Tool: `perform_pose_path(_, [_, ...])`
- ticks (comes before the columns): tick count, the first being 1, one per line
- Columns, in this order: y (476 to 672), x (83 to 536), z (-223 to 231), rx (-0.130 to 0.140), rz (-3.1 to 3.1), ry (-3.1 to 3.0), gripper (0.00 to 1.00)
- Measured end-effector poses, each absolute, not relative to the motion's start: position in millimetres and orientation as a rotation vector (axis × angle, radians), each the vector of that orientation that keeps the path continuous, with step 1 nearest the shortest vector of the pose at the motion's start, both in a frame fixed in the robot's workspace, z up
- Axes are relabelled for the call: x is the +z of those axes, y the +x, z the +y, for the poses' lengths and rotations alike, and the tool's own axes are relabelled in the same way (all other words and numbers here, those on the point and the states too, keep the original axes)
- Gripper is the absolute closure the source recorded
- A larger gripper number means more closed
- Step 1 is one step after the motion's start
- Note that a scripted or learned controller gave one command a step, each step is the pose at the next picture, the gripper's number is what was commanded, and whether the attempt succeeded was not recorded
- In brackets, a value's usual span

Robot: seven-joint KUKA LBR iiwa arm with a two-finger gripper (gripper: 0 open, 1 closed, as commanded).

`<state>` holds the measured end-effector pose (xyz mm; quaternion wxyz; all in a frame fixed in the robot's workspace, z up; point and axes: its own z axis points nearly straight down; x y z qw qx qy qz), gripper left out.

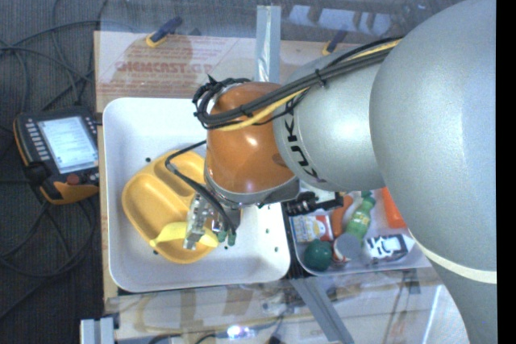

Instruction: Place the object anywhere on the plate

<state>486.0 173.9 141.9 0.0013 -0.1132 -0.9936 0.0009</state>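
A small pale-yellow object (172,234) lies on the yellow divided plastic plate (153,201) in the left shallow white bin (137,125). The two-finger gripper (201,230) hangs just beside it, over the plate's near edge; its grip cannot be told. The right bin (302,258) holds mixed items

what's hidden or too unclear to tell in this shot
- Gripper: too small and blurred over the yellow plate to tell if it holds anything.
- Plate's right part: covered by the arm's orange band.
- Right bin: mostly hidden under the grey arm; its green ball and bottle show, other items are unclear.
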Motion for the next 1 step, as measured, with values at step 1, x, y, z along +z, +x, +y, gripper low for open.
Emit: perform_pose_path(1, [485.7, 142.0, 174.7, 0.000, -3.118, -0.354, 0.00])
